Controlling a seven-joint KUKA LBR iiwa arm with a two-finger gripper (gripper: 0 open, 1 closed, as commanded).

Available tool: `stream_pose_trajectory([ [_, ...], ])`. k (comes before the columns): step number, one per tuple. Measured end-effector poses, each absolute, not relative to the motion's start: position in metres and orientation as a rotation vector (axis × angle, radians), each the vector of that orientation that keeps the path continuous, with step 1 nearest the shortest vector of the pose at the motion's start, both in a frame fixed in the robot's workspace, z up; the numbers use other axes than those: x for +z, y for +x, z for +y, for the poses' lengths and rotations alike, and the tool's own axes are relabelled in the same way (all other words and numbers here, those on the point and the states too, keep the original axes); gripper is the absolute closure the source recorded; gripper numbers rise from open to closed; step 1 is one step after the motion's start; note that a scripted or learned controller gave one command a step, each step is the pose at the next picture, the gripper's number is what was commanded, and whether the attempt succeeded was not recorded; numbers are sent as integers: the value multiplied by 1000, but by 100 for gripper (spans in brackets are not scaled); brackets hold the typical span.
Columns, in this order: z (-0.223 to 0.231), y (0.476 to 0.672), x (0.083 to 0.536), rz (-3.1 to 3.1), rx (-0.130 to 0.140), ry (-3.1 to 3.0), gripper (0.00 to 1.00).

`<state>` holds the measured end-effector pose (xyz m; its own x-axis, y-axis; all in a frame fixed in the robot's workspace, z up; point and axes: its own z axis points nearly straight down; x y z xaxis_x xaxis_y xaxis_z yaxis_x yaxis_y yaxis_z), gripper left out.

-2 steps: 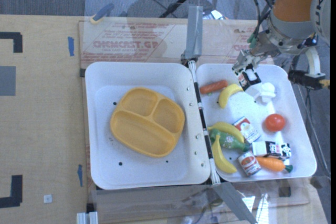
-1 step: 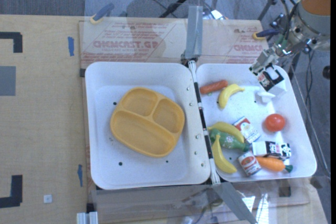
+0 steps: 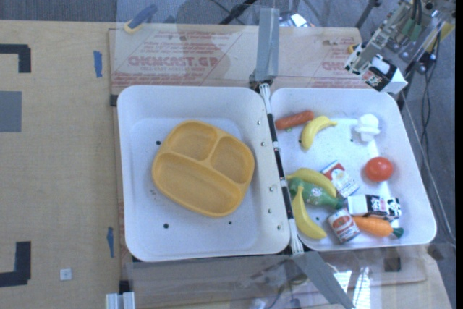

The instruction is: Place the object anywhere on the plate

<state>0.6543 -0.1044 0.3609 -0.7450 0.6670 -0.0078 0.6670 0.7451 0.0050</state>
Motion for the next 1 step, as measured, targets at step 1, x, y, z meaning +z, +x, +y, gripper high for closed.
stream_pose_trajectory([
  [1,-52,619,437,2912,3,1162,100],
])
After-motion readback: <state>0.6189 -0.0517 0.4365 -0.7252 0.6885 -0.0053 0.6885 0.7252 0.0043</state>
